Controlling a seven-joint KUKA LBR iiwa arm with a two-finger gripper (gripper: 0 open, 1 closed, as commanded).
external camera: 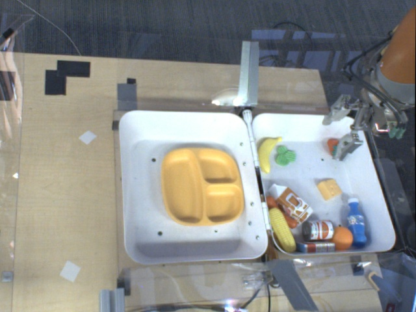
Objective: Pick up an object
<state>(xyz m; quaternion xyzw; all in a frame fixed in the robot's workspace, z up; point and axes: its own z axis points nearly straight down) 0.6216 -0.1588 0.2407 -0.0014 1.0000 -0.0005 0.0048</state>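
End effector (346, 125) hovers over right bin's (383, 194) far corner, fingers spread apart, grasping nothing. Small red-orange item (333, 146) sits just beside lower finger, likely the target. Other items cluster at near edge; yellow tray (201, 185) fills left bin (136, 194).

Two shallow white bins are set side by side on a bench. The left bin (140, 174) is largely taken up by a yellow divided tray (200, 185) at its centre; bare floor is left only around it. In the right bin (383, 207), the near edge is crowded by a corn cob (282, 228), a snack packet (294, 207), a can (318, 230), an orange (343, 237) and a blue bottle (355, 220), packed closely together. Open floor is found mid-bin, between a banana (267, 153) with a green piece (285, 155) on the left and a cheese wedge (329, 188) on the right. The far right corner is occupied by the gripper (348, 135).
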